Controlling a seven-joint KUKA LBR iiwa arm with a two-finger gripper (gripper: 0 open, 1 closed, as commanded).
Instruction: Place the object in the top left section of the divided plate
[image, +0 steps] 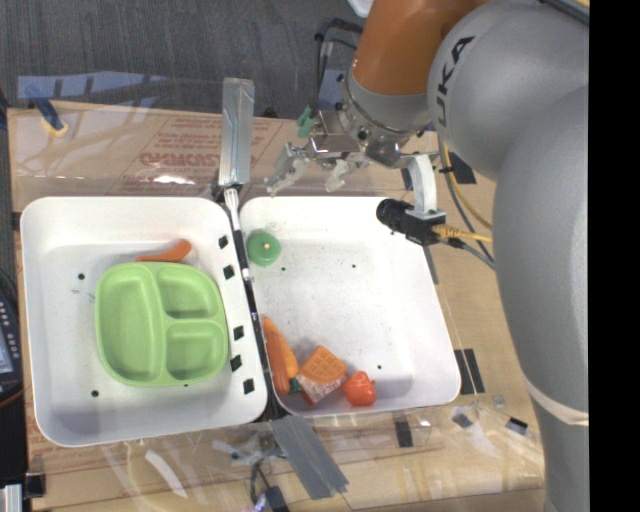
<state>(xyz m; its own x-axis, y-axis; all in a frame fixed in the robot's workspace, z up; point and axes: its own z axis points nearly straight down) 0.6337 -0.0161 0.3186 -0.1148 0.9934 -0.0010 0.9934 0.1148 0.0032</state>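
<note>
Because the gripper (312, 172) hangs with open, empty fingers over the far rim of the right bin (420, 290), it could bump that rim going down. The green ball (263, 247) sits just beside the middle wall, so a grab may slip, though the green plate (160, 325) in the left bin (50, 290) has open room around it.

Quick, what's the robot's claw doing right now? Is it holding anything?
Claw: open, holding nothing, up above the far rim of the right bin.
</note>
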